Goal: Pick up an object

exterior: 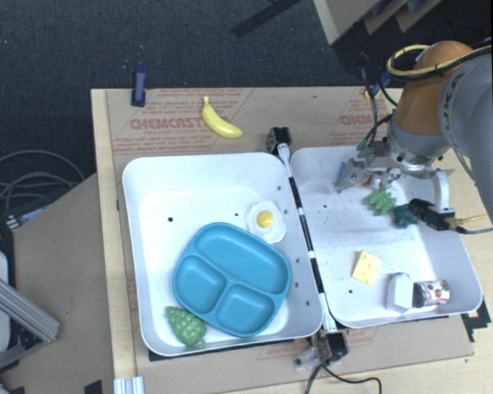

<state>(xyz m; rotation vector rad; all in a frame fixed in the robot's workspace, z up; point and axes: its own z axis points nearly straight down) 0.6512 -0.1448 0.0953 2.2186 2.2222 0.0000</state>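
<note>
White plastic, two shallow bins side by side on a printed cardboard sheet point(171, 126). Left bin point(161, 191): one blue divided plate point(231, 277), three compartments, lying flat in the near half; one toy fried egg point(265, 220), touching the plate's far right edge; one bumpy green toy vegetable point(185, 325), in the near left corner, just against the plate's rim. Right bin point(341, 237): one pale green toy piece point(381, 201) in the far half; one darker green piece point(403, 216) just beside it to the right and slightly nearer; one yellow cheese wedge point(366, 269), alone near the middle; one white block point(399, 292) at the near right, with a small red-and-white item point(434, 291), perhaps a can on its side, just to its right. Outside the bins: one yellow toy banana point(220, 120) on the cardboard beyond the left bin's far edge; one blue clip point(138, 84) at the sheet's far left corner. Arm point(470, 112): grey with an orange band, entering from the right over the right bin's far side. Gripper point(367, 173): over the far part of the right bin, just beyond the pale green piece, which is the item closest to it; how far it stands open cannot be told at this slant, and no item is seen gripped in it.
</note>
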